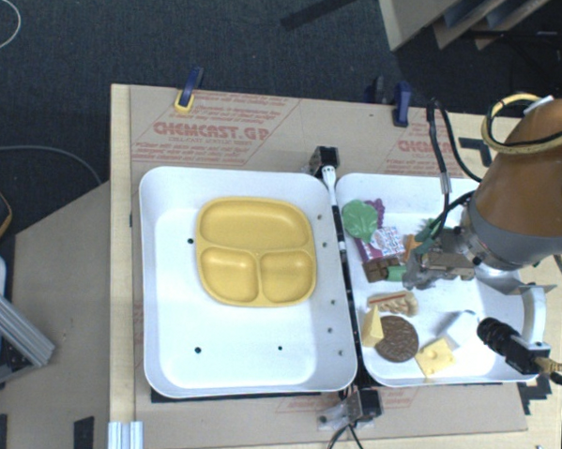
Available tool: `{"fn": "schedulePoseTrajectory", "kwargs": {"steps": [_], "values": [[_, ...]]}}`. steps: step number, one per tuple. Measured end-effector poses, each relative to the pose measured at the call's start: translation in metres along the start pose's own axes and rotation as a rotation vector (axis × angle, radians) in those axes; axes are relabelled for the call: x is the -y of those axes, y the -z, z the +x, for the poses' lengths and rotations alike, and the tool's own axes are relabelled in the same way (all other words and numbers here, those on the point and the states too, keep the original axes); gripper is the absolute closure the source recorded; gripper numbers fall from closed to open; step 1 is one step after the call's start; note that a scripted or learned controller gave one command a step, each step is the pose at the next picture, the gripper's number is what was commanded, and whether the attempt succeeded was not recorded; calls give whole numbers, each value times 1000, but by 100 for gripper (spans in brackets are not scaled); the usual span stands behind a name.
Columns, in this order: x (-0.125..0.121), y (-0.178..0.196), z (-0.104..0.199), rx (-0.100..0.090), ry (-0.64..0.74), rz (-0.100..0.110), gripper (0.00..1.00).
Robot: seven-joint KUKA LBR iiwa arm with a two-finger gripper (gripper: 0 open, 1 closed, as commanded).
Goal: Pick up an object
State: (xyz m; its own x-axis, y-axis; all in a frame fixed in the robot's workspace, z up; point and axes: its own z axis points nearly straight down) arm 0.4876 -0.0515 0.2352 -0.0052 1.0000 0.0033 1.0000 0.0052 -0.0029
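Closest to where the camera's sitting, the yellow cheese-looking wedge (434,357) is lying at the near edge of the right bin (499,371), with a dark brown cookie-ish disc (398,339) just beside it and a pale yellow wedge (373,325) touching that disc's left side. All of that is lying toward me from the gripper (427,268), a little below where it's hanging.

The gripper itself is hovering low over the middle of the right bin, with the grey-and-orange arm (527,185) reaching in from the right. Honestly can't tell whether it's open or closed, the metal bits are blurring together from this angle, and I'm not seeing anything between them.

What matters for the next move: the stuff nearest the tip is sitting to its left. A small brown block (384,268) is lying just beside it on that side, and a white-and-pink wrapper thing (388,241) is a bit further back and left, with a green piece (359,218) beyond that. A tan stick-shaped piece (393,298) is lying just in front of the tip, its long axis running left-right.

My guess is the brown block or the stick is the likely target since they're closest. The left bin (165,288) is holding a yellow divided plate (256,249), well away to the left.
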Motion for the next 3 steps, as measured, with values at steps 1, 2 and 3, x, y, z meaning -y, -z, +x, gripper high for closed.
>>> {"fn": "schedulePoseTrajectory", "kwargs": {"steps": [1, 2, 3], "values": [[4, -5, 15, 2, -3, 0, 100], [1, -21, 3, 2, -7, 1, 100], [7, -2, 1, 4, -6, -6, 100]]}}
